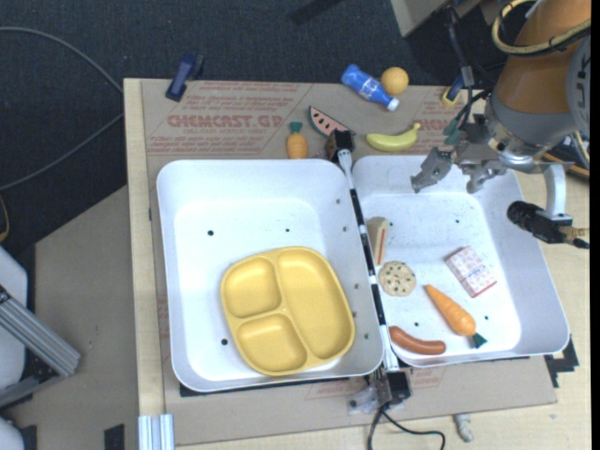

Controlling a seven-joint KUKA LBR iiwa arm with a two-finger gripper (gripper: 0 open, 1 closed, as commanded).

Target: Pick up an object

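My hand [453,168] hangs spread and holding nothing above the right bin's [525,340] far edge. Nothing is lifted yet; the carrot [450,309] and cookie [397,277] lie nearer in that bin.

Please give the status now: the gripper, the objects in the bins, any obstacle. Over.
Gripper open, holding nothing, above right white bin's far end. Orange toy carrot, round cookie, red sausage lie nearer the camera, untouched. No obstacle between.

Arm [548,54] cut off by top and right edges; print on small pink packet [471,271] too small to read.
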